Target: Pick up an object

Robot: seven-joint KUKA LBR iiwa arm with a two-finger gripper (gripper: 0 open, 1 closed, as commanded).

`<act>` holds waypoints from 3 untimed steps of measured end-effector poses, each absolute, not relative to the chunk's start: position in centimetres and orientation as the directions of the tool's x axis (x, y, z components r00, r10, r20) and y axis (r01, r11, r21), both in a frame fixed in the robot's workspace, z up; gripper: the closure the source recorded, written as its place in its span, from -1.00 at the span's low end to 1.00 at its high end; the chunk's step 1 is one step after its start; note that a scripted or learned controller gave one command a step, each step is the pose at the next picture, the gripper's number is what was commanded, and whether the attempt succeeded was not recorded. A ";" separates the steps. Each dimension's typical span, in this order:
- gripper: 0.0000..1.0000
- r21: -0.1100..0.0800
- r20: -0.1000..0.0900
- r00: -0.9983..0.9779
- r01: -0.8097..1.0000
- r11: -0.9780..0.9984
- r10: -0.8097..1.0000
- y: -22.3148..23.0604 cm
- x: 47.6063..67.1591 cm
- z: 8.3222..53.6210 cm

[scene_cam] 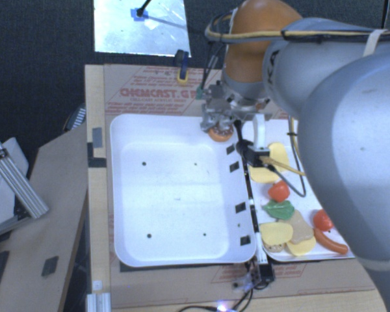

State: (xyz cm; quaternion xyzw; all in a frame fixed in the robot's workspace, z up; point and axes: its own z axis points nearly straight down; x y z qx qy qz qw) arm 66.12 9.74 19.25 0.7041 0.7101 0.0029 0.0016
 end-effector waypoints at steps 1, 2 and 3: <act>1.00 0.002 0.000 -0.005 1.000 0.005 1.000 11.8 66.9 17.5; 1.00 0.009 0.006 -0.012 1.000 0.012 1.000 21.4 66.9 24.8; 1.00 0.019 0.007 -0.007 1.000 0.007 1.000 23.5 66.9 47.4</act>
